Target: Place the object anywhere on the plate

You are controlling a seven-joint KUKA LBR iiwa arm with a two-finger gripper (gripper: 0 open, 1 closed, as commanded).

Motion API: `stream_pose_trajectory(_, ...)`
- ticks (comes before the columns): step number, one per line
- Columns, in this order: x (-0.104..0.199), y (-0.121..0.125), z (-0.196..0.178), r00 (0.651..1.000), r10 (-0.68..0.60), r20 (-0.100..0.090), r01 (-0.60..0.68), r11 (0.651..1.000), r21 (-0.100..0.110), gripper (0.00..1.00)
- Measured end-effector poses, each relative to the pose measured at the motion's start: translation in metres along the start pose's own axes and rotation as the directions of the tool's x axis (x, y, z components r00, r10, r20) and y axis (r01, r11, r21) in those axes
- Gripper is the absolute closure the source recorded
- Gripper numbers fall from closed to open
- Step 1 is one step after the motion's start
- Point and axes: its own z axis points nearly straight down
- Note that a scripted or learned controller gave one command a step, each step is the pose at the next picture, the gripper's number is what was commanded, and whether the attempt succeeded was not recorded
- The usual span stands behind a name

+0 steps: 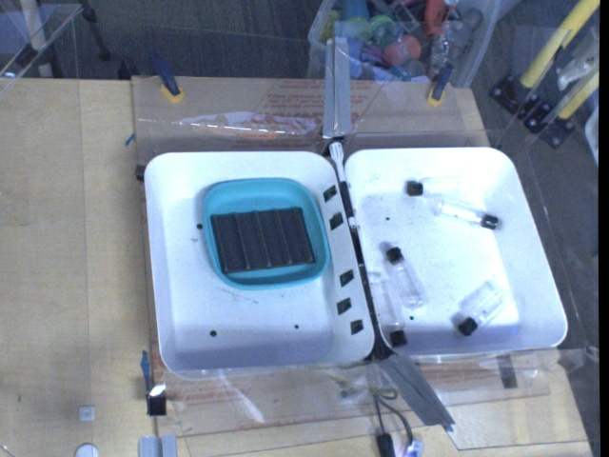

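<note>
Four small clear plastic vials with black caps are seen in the right white bin [533, 255], well apart from the teal rounded-square plate [214, 203] that lies in the left white bin [171, 331]. The plate carries a dark ribbed rectangular insert [262, 239] over most of its floor.

One vial [457, 209] lies farthest from the plate, a second vial [400, 269] lies nearest to it just past the bins' shared wall, a third vial [479, 307] lies down and away from it, and of a fourth only a black cap [398, 337] is clearly made out.

The vials are judged light, stiff and slippery, apt to roll when nudged. A hold across the middle of the barrel, crosswise to its length, is judged safest; the cap end offers less to grip.

The raised wall between the bins must be cleared on the way to the plate. The arm and its tool are absent here, so its fingers' state is unknown.

A crate of coloured toys [400, 17] stands beyond the bins, far from the plate.
</note>
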Motion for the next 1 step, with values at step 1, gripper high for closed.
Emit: stream_pose_trajectory(1,0.0024,-0.0007,0.0751,1.000,-0.012,-0.002,0.012,1.000,0.004,0.00)
